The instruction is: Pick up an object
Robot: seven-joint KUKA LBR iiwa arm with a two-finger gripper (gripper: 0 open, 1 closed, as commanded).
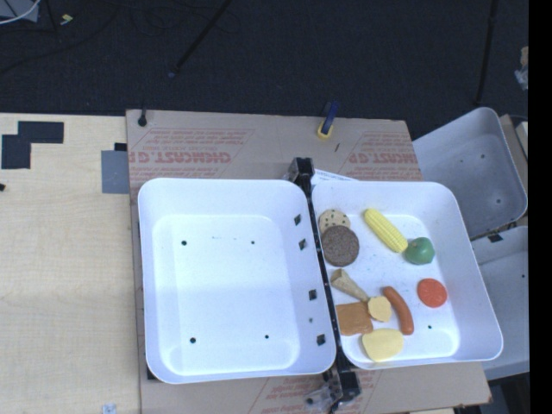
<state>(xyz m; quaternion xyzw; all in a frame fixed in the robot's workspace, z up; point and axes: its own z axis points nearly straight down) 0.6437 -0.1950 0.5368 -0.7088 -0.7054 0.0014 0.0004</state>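
Toy food (379, 287) scattered in right bin (470, 266), left bin (172, 317) alongside

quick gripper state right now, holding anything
Gripper: cannot be told from this camera view. The food pieces, like the corn cob, lie loose in the right bin.

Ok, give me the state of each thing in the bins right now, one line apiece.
Left bin: flat on the bench, beside the right bin.
Right bin: holds all the toy food.
Corn cob: lying loose.
Green fruit: next to the corn's lower end.
Dark cookie: flat, overlapping a paler biscuit.
Sausage: lying beside a yellow round piece.
Red round piece: apart from the rest.
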